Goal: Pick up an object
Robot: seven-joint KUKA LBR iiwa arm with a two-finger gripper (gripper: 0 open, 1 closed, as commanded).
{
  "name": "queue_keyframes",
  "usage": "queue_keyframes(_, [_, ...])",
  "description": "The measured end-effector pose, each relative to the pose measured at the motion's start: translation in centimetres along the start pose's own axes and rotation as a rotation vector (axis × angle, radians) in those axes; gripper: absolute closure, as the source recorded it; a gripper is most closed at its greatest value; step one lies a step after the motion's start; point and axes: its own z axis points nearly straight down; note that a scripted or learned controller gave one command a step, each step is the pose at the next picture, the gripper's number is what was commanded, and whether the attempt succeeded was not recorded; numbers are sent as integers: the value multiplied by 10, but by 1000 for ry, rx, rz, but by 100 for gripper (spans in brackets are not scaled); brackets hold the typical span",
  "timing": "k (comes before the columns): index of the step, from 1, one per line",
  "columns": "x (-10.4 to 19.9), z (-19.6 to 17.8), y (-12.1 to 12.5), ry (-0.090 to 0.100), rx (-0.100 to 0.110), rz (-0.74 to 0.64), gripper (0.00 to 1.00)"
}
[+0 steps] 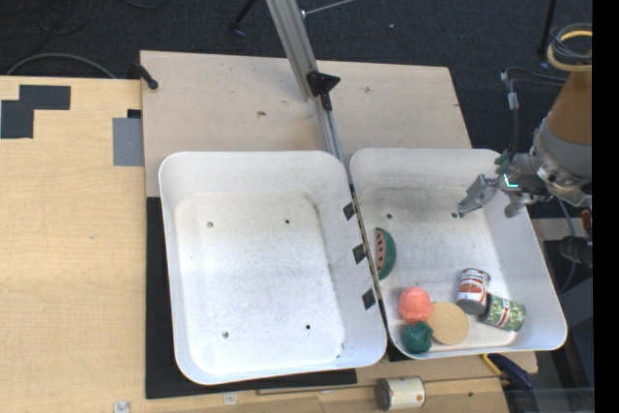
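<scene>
My gripper (493, 198) hangs over the back right part of the right bin (426, 174), with the arm (571, 126) coming in from the right. Its fingers look spread apart, open, and hold nothing. Toward the bin's front lie a red can (472, 286), a green can (504, 312), a tan disc (450, 324), a pink-orange ball (416, 303) and a dark green lump (418, 338). A watermelon slice (384, 251) rests against the bin's left wall. All of these lie well in front of and below the gripper.
The left bin (256, 266) sits beside the right one. A slanted aluminium bar (290, 24) rises behind the bins. A small cylinder (399, 393) lies on the bench in front of the right bin.
</scene>
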Motion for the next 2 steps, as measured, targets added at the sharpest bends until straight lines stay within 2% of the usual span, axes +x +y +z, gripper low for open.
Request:
queue_keyframes(1, [0, -3, 1, -2, -4, -2, 0])
queue_keyframes(2, [-2, 41, 3, -1, -1, 1, 0])
